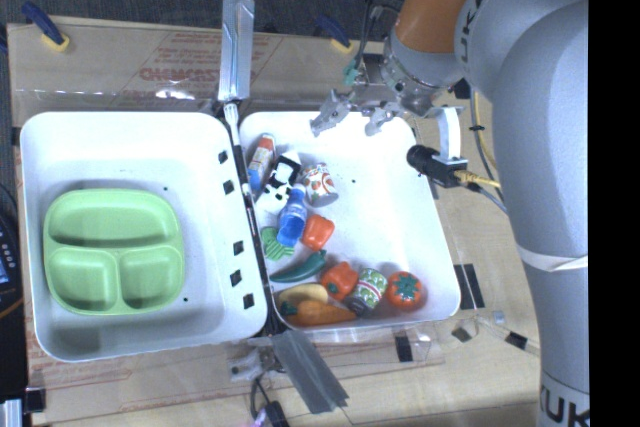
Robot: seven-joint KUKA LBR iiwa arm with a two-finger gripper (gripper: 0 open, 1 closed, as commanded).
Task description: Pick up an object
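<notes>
Objects for picking: a cluster of small toy items is seen in the right bin (pixel 420 215), gathered along its left wall and front edge; all lie on the bin floor, none is lifted.
Blue bottle (pixel 292 217): a small glossy plastic bottle with a white cap end, lying tilted near the left wall, touching an orange-red toy (pixel 318 232).
Second bottle (pixel 260 158): white and blue with a red end, lying beside the divider towards the back.
Round ball (pixel 318 182): white with red and green patches, beside a black-and-white patterned piece (pixel 285 173).
Front row: a smooth orange carrot shape (pixel 318 313), a yellow banana shape (pixel 302 294), a red pepper shape (pixel 340 279), a green patterned rounded item (pixel 369 287) and a red tomato shape (pixel 405 290) are packed close together.
Green pieces: a dark green curved pod (pixel 300 267) and a ribbed light green piece (pixel 275 243) are noted by the left wall.
Gripper (pixel 352 119): grey metal, poised over the back edge of the right bin; its two fingers are spread apart with nothing between them.
Arm (pixel 530 65): smooth grey casing with an orange band.
Left bin (pixel 60 140): shallow white plastic with rounded corners, holding a matt light green divided tray (pixel 112 250) with three compartments.
</notes>
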